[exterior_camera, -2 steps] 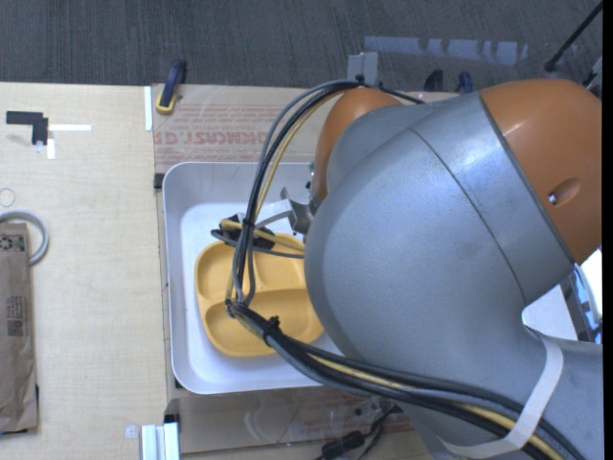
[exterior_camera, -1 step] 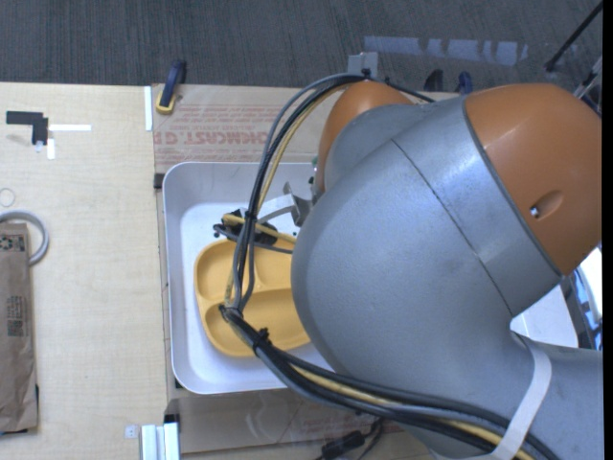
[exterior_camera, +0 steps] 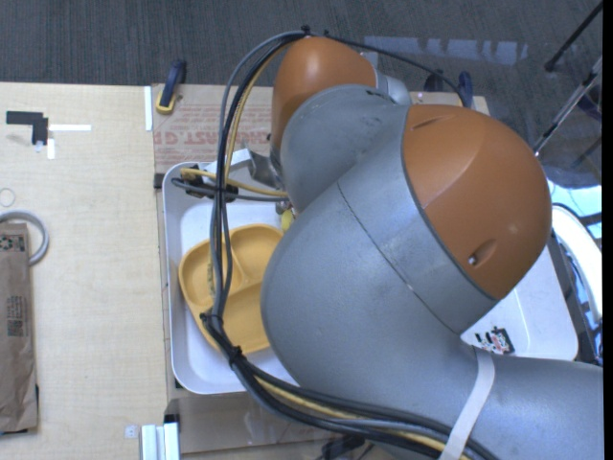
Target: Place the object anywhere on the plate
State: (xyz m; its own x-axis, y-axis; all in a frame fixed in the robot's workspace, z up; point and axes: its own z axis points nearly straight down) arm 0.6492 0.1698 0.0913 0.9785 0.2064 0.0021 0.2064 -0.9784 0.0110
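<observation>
Camera view, pale wooden bench [exterior_camera: 86, 257] (carpet [exterior_camera: 144, 17] probably)

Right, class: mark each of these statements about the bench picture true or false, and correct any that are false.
1. The plate is yellow. True.
2. The plate sits inside a white bin. True.
3. The arm is blue all over. False: it is grey with orange parts.
4. Black cables run across the plate. True.
5. The plate lies on the bare wooden table at the left. False: it lies in the bin, and the arm covers its right part.
</observation>
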